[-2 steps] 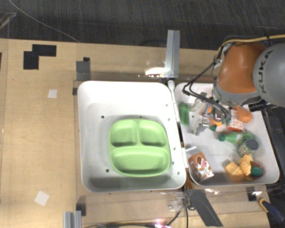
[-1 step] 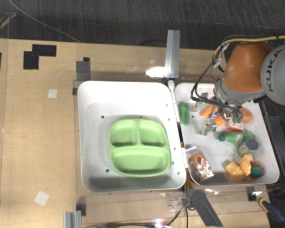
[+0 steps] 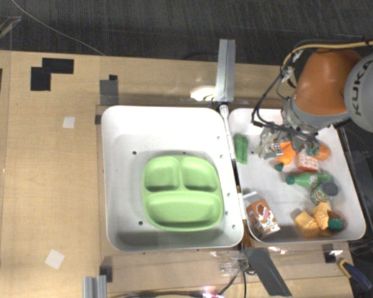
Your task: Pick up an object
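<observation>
Nearest the lower edge of the frame, we see the tabletop [image 3: 43,216] with a scrap of pale tape, and above it the two white bins side by side. The left bin [image 3: 121,166] holds a green divided plate [image 3: 182,193] at its centre. The right bin [image 3: 354,219] carries the clutter: a brown and white carton [image 3: 262,218] at its lower left corner, a yellow toy [image 3: 312,221] with a dark green piece beside it at the lower right, a small round can [image 3: 324,192] and a dark green bottle [image 3: 303,179] lying just above them, and a green block [image 3: 241,148] near the divider.

Farther up, at the upper right of the frame, the arm [image 3: 326,82] reaches down into the right bin. Its gripper [image 3: 289,143] sits low over an orange toy [image 3: 288,153] and a red and white box [image 3: 308,161], touching or very near them; we cannot tell how it is set, since the wrist hides it.

We judge the step in hand to be the descent onto a pick, with no object yet shown to be held. The next move calls for closing on one item, likely the orange toy, then lifting straight up without dragging its close neighbours along.
</observation>
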You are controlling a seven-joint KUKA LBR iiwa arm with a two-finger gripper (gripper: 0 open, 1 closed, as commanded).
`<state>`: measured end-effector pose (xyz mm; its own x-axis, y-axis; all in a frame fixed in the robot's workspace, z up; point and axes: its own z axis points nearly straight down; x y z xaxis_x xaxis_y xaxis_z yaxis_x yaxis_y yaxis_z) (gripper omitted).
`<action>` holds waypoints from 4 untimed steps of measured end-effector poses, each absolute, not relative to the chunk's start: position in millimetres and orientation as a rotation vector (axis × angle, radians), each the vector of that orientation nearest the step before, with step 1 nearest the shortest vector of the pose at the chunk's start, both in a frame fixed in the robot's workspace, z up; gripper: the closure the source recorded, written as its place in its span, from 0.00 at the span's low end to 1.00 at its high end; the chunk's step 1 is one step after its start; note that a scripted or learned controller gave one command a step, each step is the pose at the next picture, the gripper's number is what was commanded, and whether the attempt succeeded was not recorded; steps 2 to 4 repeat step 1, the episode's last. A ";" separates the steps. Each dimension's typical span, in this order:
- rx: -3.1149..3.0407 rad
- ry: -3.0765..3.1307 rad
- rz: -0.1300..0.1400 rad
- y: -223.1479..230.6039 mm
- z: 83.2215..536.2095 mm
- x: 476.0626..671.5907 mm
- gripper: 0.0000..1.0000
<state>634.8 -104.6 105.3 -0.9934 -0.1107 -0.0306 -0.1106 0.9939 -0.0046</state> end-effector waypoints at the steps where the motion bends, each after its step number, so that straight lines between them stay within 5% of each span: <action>1: 0.066 3.119 -0.001 -99.9 213.2 656.6 1.00; 4: 0.066 3.119 -0.001 -99.9 213.2 656.6 1.00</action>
